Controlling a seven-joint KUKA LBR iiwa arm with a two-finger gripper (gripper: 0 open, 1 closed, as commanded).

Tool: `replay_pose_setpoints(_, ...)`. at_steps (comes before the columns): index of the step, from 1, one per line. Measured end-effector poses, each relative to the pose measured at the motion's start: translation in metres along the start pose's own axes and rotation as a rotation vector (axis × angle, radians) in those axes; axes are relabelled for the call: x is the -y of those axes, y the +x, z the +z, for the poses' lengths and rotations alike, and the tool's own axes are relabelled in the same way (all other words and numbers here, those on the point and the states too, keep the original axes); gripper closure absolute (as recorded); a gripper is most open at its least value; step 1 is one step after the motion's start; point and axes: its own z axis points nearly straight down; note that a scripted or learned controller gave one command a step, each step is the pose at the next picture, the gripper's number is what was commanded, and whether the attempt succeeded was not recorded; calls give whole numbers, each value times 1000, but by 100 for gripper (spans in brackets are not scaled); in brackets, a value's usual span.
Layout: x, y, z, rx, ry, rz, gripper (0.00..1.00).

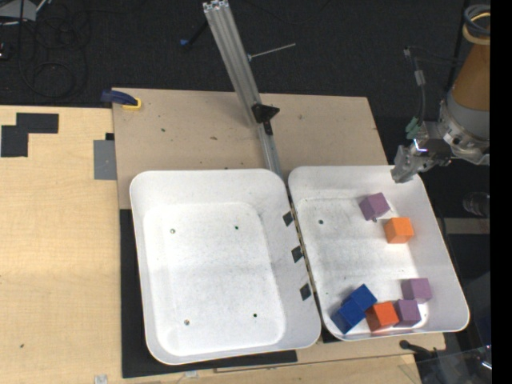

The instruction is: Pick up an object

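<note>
Six small blocks lie in the right bin (448, 250): three purple, two orange and one blue. One purple block (374, 206) sits near the bin's far end, with an orange block (398, 230) just beside it toward the near side. The other four crowd the near right corner: the blue block (354, 308) leans tilted, the second orange block (382, 315) is just beside it, a purple block (409, 312) touches that orange one, and another purple block (416, 289) sits just behind. The left bin (152, 214) lies alongside, and three dark clips (297, 254) join the two bins along their shared edge.

The pincer (406, 169) hovers at the right bin's far right corner, apart from every block; whether its fingers stand open or closed cannot be told from this slant. The grey arm (472, 94) enters from the right.

One slanted aluminium rail (240, 74) crosses the table (200, 130) behind the bins, ending at the gap between them. One blue-and-yellow clamp (122, 98) sits at the table's far left corner.
</note>
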Motion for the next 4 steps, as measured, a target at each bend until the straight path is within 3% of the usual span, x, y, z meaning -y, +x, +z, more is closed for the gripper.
replay_pose_setpoints(1, -13, 56, -1, -3, 4, -4, 100)
replay_pose_setpoints(2, -8, 109, 7, -4, 8, -4, 100)
replay_pose_setpoints(4, -32, 215, 18, -3, 5, -4, 100)
